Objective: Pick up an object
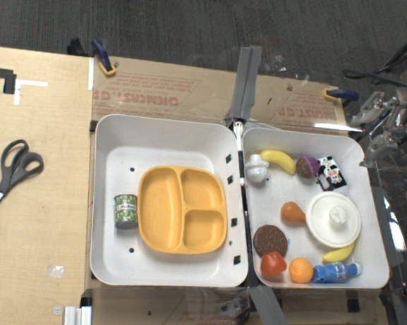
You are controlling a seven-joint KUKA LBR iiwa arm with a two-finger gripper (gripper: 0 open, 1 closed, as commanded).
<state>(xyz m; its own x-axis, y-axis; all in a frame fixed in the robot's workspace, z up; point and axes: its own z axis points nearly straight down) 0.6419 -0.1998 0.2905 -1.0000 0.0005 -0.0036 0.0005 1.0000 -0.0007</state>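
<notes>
Looking down on the table (26, 249), two shallow white bins sit side by side. The left bin (104, 249) holds a yellow divided plate (183, 209) near its middle, with three compartments, and a small green can (125, 210) lying just beside the plate's left edge.

The right bin (374, 230) holds the loose things. Along its far side lie a banana (278, 160), a purple plum-like fruit (307, 166) just right of it, and a small black-and-white toy (331, 173) near the far right corner. A small whitish object (257, 171) rests just below the banana's left end, by the wall between the bins. A white round lidded bowl (334, 218) sits toward the right, with an orange pear-shaped fruit (293, 213) just left of it and a second yellow banana (338, 254) peeking out along its near edge. Along the near side are a dark brown round cookie (270, 239), a red fruit (273, 264) touching it below, an orange (301, 271), and a blue bottle (335, 272) lying on its side.

A pair of scissors (8, 173) lies on the table, well left of the bins.

Some metal arm parts show at the upper right edge, past the right bin; whether the tool is wide or narrow I cannot tell.
</notes>
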